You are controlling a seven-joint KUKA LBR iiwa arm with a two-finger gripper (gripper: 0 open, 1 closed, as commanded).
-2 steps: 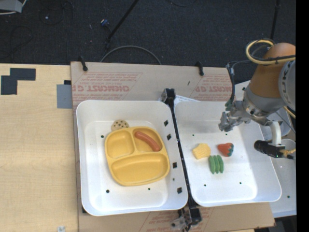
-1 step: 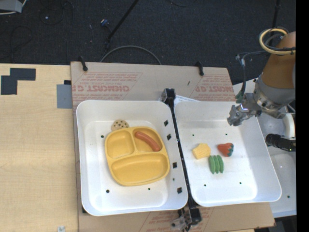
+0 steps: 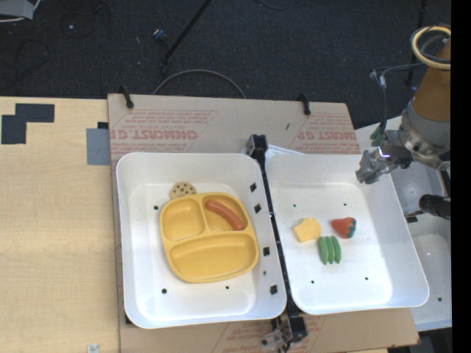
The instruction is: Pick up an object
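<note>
In the right bin (image 3: 383,285) lie a yellow corn piece (image 3: 307,230), a red strawberry-like toy (image 3: 344,227) and a green pea pod (image 3: 330,250), close together near the bin's middle. My gripper (image 3: 367,170) hangs over the bin's far right corner, above and to the right of these toys, apart from them. Nothing shows between its fingers. The left bin (image 3: 140,271) holds a yellow divided tray (image 3: 210,259) with a sausage (image 3: 226,213) in its upper right compartment, and a round cookie (image 3: 182,190) lies just beyond the tray.
A black divider (image 3: 268,226) runs between the two bins. Cardboard (image 3: 221,127) lies under them. The orange-banded arm (image 3: 433,87) comes in at the right. Wooden bench surface (image 3: 51,234) spreads to the left.
</note>
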